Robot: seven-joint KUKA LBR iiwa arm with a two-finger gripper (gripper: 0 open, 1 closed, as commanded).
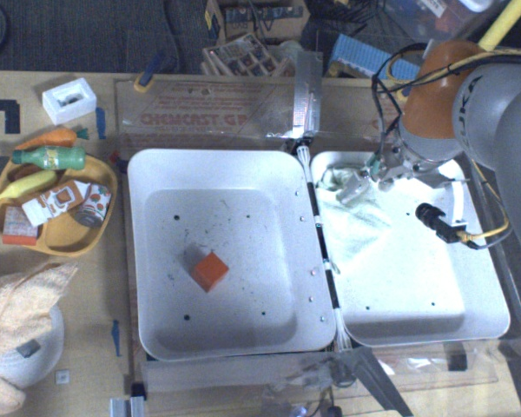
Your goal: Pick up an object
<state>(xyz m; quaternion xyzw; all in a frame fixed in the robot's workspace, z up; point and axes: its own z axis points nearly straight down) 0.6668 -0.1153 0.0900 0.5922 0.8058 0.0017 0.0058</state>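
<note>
At the far left of the frame a yellow bowl (69, 237) is seen, and in it a green bottle (52, 158), a banana (22, 185) and some small packets are laid; above it a small white box (69, 100) stands on the bench, and below it a pale cloth (22, 307) is spread. To the right of the bowl the left bin (156, 189) is placed, and an orange block (211, 271) is lying on its floor, a little below the middle and toward the left side; a dark shadow is seen just beside the block at its upper left. The right bin (469, 311) is set directly beside the left one, their rims almost touching at the centre of the frame. The arm (495, 102) is seen entering from the upper right corner, with the orange band (438, 89) above the wrist. The gripper (360, 183) is found low in the upper left corner of the right bin, pointing toward the left. Its state cannot be told from this view, since the end of it is blurred against the white floor. The orange block is well apart from the gripper, in the other bin, down and to the left of it, and it is not touched by anything.
</note>
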